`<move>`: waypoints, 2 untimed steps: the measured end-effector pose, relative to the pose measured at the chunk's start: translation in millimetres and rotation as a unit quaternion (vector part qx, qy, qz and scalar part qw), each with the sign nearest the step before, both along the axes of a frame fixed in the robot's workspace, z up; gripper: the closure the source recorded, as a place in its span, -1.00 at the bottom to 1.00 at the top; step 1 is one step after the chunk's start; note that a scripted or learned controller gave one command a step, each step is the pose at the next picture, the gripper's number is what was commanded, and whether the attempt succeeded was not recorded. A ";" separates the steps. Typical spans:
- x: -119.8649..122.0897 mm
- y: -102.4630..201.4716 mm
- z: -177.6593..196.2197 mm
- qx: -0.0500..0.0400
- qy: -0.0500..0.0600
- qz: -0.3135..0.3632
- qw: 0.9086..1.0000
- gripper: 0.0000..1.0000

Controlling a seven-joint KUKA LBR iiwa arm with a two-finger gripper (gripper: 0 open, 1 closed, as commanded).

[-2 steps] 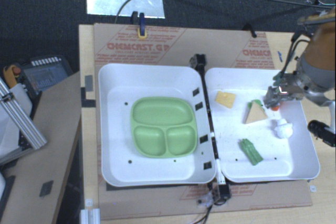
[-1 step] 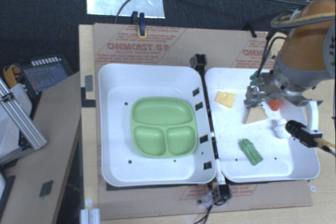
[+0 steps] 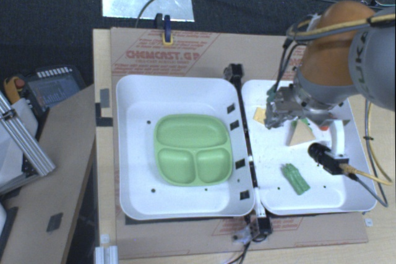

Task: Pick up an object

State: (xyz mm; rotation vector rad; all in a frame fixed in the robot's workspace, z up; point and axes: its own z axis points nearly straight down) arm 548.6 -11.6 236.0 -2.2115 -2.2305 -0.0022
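Two bins sit under the arm. Its claw (image 3: 276,113) hangs in the right bin (image 3: 322,201); I cannot tell its state. A green block (image 3: 296,178) lies near, below it.

Robotics lab: cabled bench (image 3: 185,46), white bins (image 3: 133,133), teach pendant (image 3: 52,91).
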 end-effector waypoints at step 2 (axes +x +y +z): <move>14.4 114.4 9.7 0.001 -0.001 0.001 1.000 1.00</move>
